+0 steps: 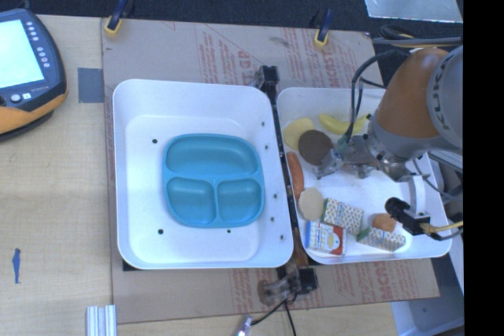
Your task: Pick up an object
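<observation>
My two-finger gripper (335, 160) hangs just right of the round brown disc (315, 145). Whether my fingers are spread, I cannot tell. A long orange carrot-shaped piece (295, 173) lies just left of that disc

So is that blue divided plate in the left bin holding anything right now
Empty. The blue divided plate lies flat in the left bin, and all three of its compartments show bare blue.
</observation>
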`<state>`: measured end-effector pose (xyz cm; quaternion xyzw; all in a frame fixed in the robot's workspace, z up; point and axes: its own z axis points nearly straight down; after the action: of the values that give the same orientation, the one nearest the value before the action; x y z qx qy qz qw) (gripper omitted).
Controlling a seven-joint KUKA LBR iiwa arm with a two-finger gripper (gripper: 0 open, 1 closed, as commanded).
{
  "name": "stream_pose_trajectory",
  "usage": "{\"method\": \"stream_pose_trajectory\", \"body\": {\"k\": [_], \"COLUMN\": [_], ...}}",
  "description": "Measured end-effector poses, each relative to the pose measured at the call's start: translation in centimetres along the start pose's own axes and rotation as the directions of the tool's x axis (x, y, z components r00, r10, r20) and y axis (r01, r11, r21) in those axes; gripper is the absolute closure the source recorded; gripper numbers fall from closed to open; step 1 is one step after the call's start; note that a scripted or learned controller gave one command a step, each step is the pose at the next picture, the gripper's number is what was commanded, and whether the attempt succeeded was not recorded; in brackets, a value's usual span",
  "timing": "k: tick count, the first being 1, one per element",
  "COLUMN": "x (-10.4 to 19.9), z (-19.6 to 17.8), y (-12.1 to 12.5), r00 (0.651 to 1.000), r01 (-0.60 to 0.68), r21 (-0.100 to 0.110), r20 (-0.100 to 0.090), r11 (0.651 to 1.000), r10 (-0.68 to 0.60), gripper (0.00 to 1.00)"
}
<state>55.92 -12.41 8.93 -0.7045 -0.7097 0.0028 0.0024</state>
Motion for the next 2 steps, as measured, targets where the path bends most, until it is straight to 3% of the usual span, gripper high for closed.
{"method": "stream_pose_trajectory", "body": {"k": [1,2], "x": [1.8,2.4], "z": [-0.1,-0.1], "y": [5.9,9.6], "r00": [1.0,1.0], "r01": [-0.002,-0.006], "r21": [-0.001,0.001], "r20": [-0.001,0.0], "r11": [1.0,1.0], "r10": [0.002,0.006], "gripper": [0.0,0.0]}}
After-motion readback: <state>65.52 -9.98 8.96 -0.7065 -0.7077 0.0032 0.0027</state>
